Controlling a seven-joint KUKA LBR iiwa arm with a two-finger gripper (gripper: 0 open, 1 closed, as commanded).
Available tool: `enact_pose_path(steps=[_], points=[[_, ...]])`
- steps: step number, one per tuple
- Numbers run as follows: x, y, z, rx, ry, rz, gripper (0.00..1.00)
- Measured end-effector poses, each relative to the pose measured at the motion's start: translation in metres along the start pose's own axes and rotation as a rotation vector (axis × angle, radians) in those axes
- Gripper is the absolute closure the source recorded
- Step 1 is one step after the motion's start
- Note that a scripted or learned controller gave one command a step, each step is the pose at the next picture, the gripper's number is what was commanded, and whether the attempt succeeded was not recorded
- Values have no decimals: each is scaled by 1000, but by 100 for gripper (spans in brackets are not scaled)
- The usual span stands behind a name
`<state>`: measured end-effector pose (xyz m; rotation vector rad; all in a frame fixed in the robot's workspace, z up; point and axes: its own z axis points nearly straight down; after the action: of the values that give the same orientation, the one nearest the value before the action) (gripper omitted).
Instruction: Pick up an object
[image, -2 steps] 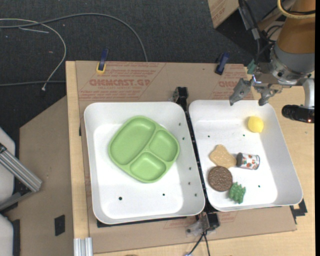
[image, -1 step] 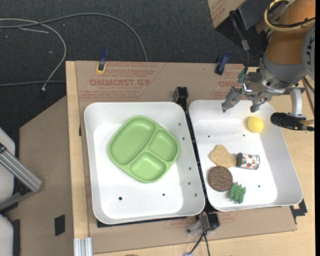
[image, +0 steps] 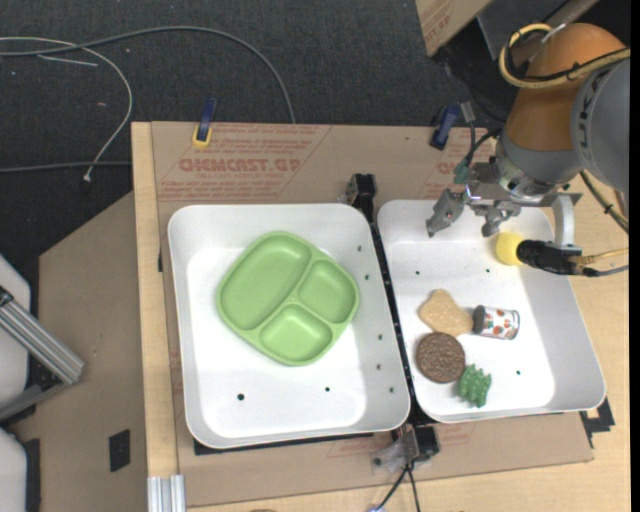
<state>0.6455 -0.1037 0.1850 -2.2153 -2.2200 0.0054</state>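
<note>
A: Where is the gripper (image: 470, 212) seen?
B: Over the right bin's (image: 590, 375) far edge, fingers spread, nothing held.
A: And the objects?
B: A cookie (image: 440, 356) and a green toy (image: 475, 385) are placed near its front edge.

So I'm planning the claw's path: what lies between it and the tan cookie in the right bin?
In the camera view, bare white bin floor lies between the claw and the tan cookie. The yellow ball sits off to the side.

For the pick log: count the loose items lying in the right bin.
5: yellow ball at far right, tan cracker mid-bin, small can beside it, brown cookie below, green toy nearest. The arm may hide more.
</note>
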Motion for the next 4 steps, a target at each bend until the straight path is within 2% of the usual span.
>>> enact_pose_path(steps=[1, 2, 4], points=[[10, 2, 51, 1, 1, 1, 0], [10, 4, 35, -7, 0, 1, 100], [3, -1, -77, -14, -2, 1, 100]])
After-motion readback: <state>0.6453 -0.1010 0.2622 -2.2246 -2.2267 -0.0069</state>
